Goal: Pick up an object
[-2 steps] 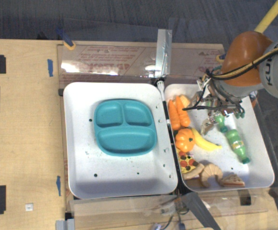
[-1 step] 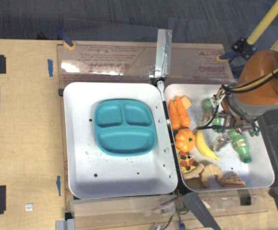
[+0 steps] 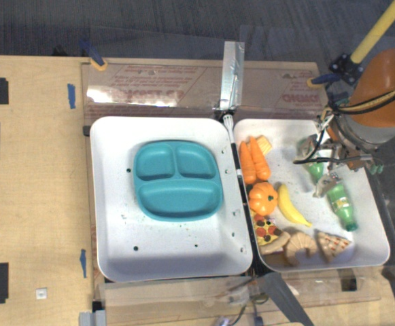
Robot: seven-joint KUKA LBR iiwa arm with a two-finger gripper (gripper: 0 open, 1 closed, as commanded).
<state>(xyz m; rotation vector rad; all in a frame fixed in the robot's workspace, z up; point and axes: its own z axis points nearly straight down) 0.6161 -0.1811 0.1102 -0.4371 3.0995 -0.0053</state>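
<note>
Green plastic bottle (image 3: 341, 206) is seen lying in the right bin (image 3: 377, 240), just below the claw (image 3: 325, 170). Judged light, rigid, slippery; its body should be gripped crosswise. Claw state cannot be told.

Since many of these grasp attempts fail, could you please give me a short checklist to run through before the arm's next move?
1. End effector positioned over the right bin: ok.
2. A target close beneath it, the green bottle: ok.
3. Bottle between the fingers: cannot tell; cables and shadow hide the tips.
4. Space around the bottle: ok; the banana lies apart to its left.
5. Other toys clustered on the bin's left side and front, carrots and orange pumpkin: ok, out of the way.
</note>
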